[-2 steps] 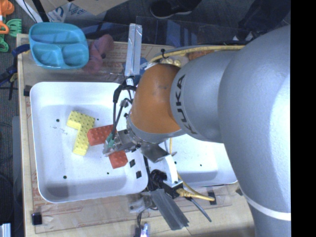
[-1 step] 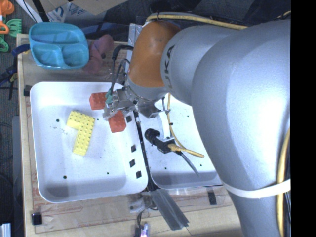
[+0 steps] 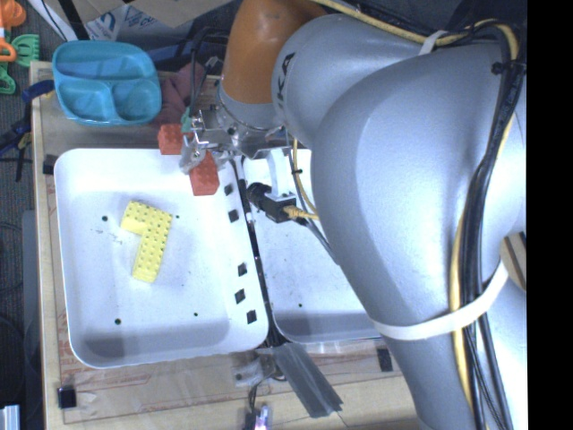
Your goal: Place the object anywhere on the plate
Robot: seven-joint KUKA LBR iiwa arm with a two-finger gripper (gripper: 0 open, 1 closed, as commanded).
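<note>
A yellow studded brick piece [image 3: 146, 238], bent like an L, lies flat in the left bin [image 3: 89, 330], left of its middle. The blue divided plate [image 3: 106, 83] sits on the bench beyond the left bin's far edge, at the top left. My gripper [image 3: 190, 155] hangs over the far right corner of the left bin, to the upper right of the yellow piece and well apart from it. Two reddish-orange blocks sit close by the gripper, one [image 3: 170, 139] to its left and one [image 3: 204, 177] just below it. The arm hides much of the gripper.
The grey arm with its orange band [image 3: 260, 43] covers most of the right bin [image 3: 304, 321]. A ridge with black marks [image 3: 242, 267] divides the two bins. Cardboard and coloured clutter [image 3: 13, 43] lie past the bench at the top left.
</note>
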